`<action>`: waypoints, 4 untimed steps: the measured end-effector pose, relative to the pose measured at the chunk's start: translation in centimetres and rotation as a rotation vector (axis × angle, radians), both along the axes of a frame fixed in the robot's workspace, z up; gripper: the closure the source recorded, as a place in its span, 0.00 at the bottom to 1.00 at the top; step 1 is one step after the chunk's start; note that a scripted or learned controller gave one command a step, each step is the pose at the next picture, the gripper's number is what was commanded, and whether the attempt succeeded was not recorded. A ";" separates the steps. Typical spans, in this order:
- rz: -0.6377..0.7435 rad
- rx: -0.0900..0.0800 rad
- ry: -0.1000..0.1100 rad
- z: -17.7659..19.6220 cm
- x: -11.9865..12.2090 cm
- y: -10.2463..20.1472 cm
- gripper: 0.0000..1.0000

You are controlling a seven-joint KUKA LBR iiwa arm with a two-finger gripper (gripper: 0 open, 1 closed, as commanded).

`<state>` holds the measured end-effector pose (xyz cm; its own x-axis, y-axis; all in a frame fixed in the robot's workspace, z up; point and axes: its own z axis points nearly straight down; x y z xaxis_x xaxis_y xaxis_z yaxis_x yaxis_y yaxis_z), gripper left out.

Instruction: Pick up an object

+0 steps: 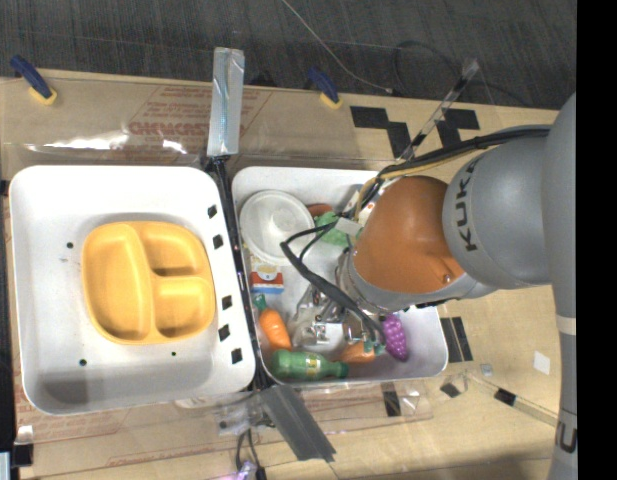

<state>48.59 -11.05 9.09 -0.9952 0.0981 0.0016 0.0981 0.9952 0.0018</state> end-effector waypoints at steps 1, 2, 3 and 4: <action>0.049 -0.002 -0.004 0.2 6.9 -3.8 1.00; -0.128 -0.007 -0.014 12.4 9.7 -9.9 1.00; -0.109 -0.001 0.000 9.3 6.1 -3.8 1.00; -0.127 -0.003 -0.010 18.4 13.2 -3.7 1.00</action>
<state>61.76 -14.80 27.46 -0.9747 0.2234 -0.0087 0.2234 0.9747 0.0000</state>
